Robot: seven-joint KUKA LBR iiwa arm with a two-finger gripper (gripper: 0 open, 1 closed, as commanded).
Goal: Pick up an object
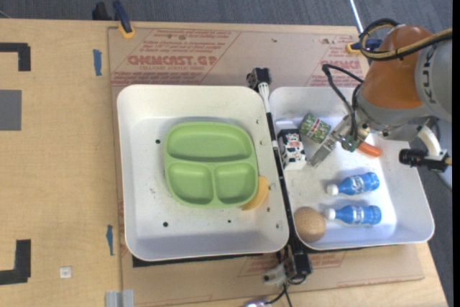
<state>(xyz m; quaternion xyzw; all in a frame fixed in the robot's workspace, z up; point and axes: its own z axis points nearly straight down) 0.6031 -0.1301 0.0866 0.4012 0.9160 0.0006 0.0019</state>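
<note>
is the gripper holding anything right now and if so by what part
Cannot be told. The two-finger gripper hangs over the right white bin, beside a small green packet.

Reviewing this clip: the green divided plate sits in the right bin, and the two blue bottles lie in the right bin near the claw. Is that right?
Not quite. The camera view shows the green divided plate in the left bin, not the right. The two blue bottles do lie in the right bin, near the claw.

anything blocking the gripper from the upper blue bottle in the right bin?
Nothing visible. The gripper hangs over bare bin floor, up-left of the upper blue bottle. The green packet and orange item lie off that line.
</note>
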